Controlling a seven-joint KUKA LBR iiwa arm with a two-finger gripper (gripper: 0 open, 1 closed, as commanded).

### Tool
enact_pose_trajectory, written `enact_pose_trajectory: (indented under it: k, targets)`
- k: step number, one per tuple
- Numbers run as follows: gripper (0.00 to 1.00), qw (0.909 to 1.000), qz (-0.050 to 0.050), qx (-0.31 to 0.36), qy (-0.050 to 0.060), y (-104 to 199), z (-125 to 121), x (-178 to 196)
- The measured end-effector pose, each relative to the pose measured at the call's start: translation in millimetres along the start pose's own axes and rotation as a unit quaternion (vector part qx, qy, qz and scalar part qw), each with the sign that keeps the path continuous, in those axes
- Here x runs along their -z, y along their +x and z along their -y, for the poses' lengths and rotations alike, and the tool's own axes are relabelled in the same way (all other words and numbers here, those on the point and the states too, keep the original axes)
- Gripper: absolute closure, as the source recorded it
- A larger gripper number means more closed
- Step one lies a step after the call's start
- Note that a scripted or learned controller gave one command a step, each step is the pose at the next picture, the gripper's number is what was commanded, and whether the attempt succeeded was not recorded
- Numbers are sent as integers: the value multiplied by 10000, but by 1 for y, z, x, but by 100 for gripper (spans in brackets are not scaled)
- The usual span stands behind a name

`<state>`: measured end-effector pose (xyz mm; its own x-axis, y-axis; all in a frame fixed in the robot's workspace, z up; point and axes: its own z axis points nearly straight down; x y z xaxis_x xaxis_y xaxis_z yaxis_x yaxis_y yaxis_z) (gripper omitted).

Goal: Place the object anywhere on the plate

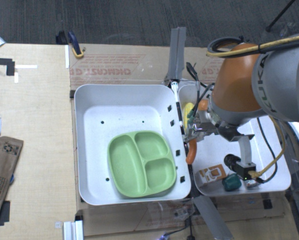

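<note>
Jaws first: honestly can't tell how they're standing, since the gripper (pixel 195 129) is mostly tucked under the arm's (pixel 249 84) orange band and wrist, and all that's peeking out is some metal hardware sitting right at the wall between the two bins.

So going off that spot: an orange carrot-looking object (pixel 191 153) is lying just below the jaws, right against the left edge of the right bin (pixel 269 184). Whether it's touching the hardware or just sitting beneath it, I can't say. A yellow item (pixel 189 110) is showing just above the jaws, half hidden by cables.

Off to the left of the jaws, over the dividing wall, the green divided plate (pixel 141 162) is sitting in the left bin (pixel 89 134), three compartments, tilted a bit in the frame, with none of the toys resting on it.

Down and to the right of the jaws, near the right bin's front edge, a small brown carton (pixel 212 174) is lying next to a dark green object (pixel 232 183).
</note>
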<state>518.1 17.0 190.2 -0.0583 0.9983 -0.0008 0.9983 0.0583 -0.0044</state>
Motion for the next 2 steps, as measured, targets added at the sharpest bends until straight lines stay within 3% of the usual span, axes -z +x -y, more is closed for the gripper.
enact_pose_trajectory:
  k: [1, 2]
  targets:
    - [100, 9912, 9, 1322, -23, 51, 30, 140]
    - [100, 9822, 6, 1877, -3, 118, 34, 41]
